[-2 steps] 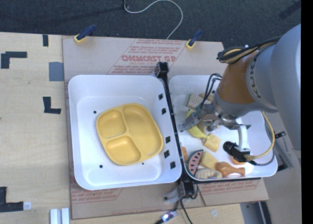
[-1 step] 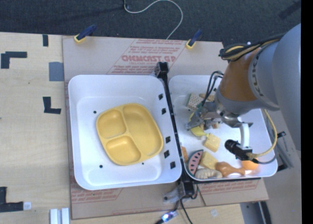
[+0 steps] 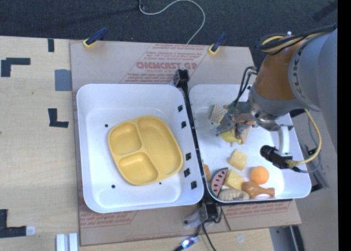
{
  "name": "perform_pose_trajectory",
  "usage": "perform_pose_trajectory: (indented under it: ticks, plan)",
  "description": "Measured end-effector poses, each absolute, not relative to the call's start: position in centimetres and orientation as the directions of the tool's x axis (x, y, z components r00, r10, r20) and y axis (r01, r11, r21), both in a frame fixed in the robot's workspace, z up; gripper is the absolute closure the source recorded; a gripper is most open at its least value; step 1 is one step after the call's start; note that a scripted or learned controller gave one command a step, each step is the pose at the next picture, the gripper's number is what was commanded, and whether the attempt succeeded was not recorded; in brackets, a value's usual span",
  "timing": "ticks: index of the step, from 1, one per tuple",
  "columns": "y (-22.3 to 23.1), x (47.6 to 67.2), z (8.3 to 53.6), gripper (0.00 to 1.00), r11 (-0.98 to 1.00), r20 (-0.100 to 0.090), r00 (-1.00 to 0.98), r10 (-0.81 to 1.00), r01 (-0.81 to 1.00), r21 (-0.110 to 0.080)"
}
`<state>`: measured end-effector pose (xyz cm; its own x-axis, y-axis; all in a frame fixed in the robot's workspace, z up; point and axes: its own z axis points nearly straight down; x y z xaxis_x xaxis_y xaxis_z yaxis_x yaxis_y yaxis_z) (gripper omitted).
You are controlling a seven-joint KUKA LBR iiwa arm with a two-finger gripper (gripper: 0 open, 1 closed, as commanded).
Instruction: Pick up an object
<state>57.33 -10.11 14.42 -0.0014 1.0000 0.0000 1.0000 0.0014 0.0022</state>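
Observation:
My gripper [image 3: 232,124] hangs low over the upper middle of the right bin [image 3: 285,189], below the orange band of the arm [image 3: 277,77]. A yellow toy piece [image 3: 235,136] lies directly under it, partly hidden by the gripper body; I cannot tell whether they touch. A tan waffle-like piece [image 3: 217,114] sits just to the gripper's left. Further toward the front lie a pale yellow block [image 3: 238,159], an orange ball [image 3: 260,175], a watermelon slice [image 3: 218,177] and a brown toy [image 3: 255,190].
The left bin [image 3: 93,135] holds a yellow divided plate [image 3: 145,149]. A black divider [image 3: 189,129] with clips runs between the two bins. A cable [image 3: 296,162] loops from the wrist over the right bin's right side.

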Motion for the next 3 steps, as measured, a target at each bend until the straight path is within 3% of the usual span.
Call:
perform_pose_trajectory:
  ticks: [2, 3]
  plan:
    - [-9.8, 58.1, 22.6, 1.00, 0.002, 0.000, -0.002, 1.000, 1.000, 0.002]
    - [-4.3, 57.1, 21.4, 1.00, 0.006, 0.001, -0.006, 1.000, 1.000, -0.004]
